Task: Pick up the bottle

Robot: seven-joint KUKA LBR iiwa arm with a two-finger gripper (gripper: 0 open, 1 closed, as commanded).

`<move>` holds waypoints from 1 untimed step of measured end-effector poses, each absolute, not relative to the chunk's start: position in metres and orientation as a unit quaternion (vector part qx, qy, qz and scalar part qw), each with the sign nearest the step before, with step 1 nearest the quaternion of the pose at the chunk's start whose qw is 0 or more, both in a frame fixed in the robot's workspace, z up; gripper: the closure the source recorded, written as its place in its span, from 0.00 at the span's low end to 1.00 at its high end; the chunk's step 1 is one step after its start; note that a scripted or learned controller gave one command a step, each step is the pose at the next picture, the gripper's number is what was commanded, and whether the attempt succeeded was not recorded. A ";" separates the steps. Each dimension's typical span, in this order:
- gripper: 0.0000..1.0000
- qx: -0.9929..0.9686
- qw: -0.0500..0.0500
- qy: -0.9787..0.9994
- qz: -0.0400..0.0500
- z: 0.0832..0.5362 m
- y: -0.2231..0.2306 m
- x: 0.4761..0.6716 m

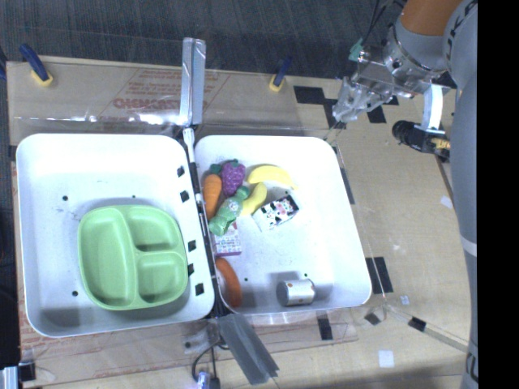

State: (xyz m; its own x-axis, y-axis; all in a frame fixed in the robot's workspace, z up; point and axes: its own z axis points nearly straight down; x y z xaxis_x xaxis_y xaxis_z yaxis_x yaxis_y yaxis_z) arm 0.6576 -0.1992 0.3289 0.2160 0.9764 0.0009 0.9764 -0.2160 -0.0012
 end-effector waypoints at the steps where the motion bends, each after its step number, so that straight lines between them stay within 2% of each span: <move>1: 1.00 -0.781 0.001 -0.624 0.001 0.280 -0.198 0.657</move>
State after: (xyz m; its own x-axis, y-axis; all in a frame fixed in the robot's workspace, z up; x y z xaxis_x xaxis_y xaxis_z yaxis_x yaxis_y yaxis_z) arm 0.6574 -0.1981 0.2797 0.2202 0.9755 -0.0004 0.9755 -0.2202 -0.0037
